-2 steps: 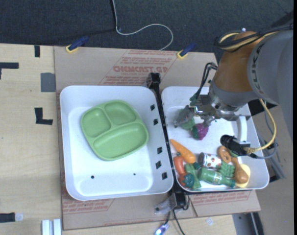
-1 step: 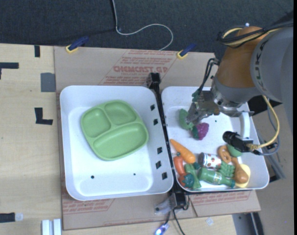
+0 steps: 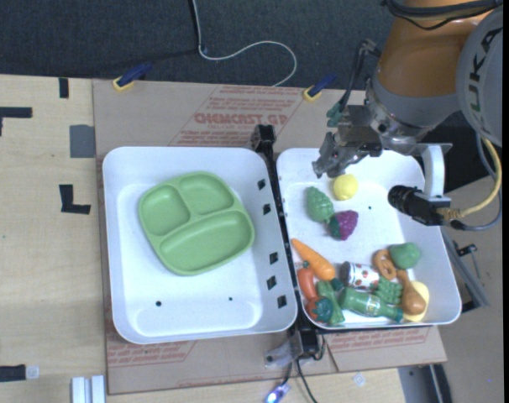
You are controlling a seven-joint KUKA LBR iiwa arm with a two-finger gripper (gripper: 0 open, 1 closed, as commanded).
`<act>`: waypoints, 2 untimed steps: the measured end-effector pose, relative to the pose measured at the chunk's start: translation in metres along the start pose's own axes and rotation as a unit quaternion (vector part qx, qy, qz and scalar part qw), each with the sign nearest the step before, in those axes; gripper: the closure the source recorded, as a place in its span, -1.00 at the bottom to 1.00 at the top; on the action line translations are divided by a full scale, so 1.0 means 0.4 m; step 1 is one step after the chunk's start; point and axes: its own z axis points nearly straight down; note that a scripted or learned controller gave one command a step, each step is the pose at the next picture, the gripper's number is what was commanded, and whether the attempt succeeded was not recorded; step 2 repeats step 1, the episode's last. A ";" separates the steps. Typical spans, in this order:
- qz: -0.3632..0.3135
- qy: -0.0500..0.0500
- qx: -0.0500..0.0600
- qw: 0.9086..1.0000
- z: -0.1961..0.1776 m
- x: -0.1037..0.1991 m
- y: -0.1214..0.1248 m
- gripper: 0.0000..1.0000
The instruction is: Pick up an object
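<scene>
Crowding the right bin's (image 3: pixel 435 250) near edge lay toy foods, an orange carrot (image 3: pixel 313 260) behind them, green divided plate (image 3: pixel 196 222) in the left bin (image 3: pixel 124 225), farther back a yellow lemon (image 3: pixel 344 186) just below the end effector (image 3: pixel 332 159), whose grip could not be told.
</scene>
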 end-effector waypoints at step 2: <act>0.000 0.000 0.004 1.000 -0.194 0.132 -0.131 1.00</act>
